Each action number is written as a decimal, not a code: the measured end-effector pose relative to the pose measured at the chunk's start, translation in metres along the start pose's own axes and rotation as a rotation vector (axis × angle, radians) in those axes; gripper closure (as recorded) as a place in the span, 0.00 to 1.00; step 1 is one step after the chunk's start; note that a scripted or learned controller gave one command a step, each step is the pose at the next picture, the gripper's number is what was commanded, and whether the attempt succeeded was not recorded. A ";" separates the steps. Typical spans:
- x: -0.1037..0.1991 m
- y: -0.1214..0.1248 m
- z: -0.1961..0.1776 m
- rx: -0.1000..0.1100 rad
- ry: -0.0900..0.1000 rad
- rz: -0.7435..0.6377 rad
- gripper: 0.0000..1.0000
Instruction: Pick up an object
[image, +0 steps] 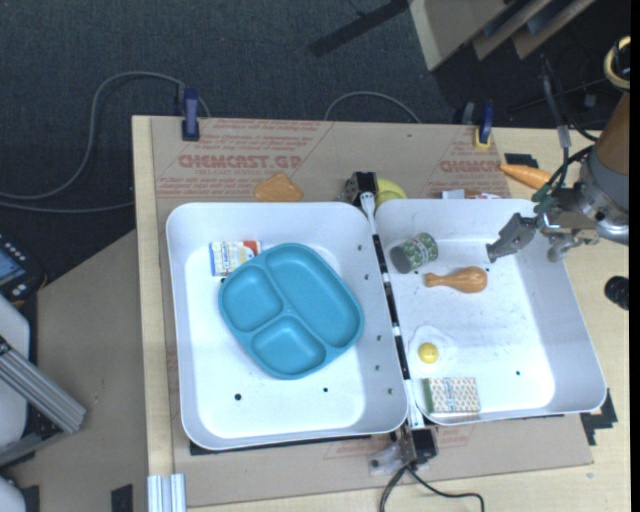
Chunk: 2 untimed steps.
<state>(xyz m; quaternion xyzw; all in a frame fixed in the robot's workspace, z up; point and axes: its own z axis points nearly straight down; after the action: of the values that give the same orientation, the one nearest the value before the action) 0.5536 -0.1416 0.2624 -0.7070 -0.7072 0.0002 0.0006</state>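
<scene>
While the arm reaches in from three o'clock, its claw (515, 238) hangs over the upper part of the right bin (560, 350), and whether it is wide or narrow I cannot tell from this angle — nothing shows between its tips. Just to the nine o'clock side of the claw sits a small green-grey can (414, 251) on its side, near the bin's left wall. Right below that, toward five o'clock from the can, lies a wooden drumstick-shaped piece (458, 281), thick end pointing to three o'clock, close under the claw but apart from it. Down at six o'clock in the same bin there's a fried egg toy (429, 351), yellow yolk up, and just beyond it at the bottom edge a small patterned packet (453, 395). Over in the left bin (200, 370), a blue divided plate (290, 309) takes the middle, with a small carton (232, 255) touching its eleven o'clock edge. On the surface (300, 150) behind the bins, an orange lump (279, 187) rests at twelve o'clock of the left bin, a yellow fruit (389, 190) sits at the seam between the bins, and a carrot (524, 175) lies at the far right.
</scene>
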 end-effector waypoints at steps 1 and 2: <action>-0.006 0.020 0.136 0.013 0.003 0.001 0.00; 0.053 0.068 0.181 -0.002 0.001 -0.007 0.00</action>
<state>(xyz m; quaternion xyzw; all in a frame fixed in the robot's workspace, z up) 0.6215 -0.0881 0.0814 -0.7045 -0.7097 -0.0009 0.0004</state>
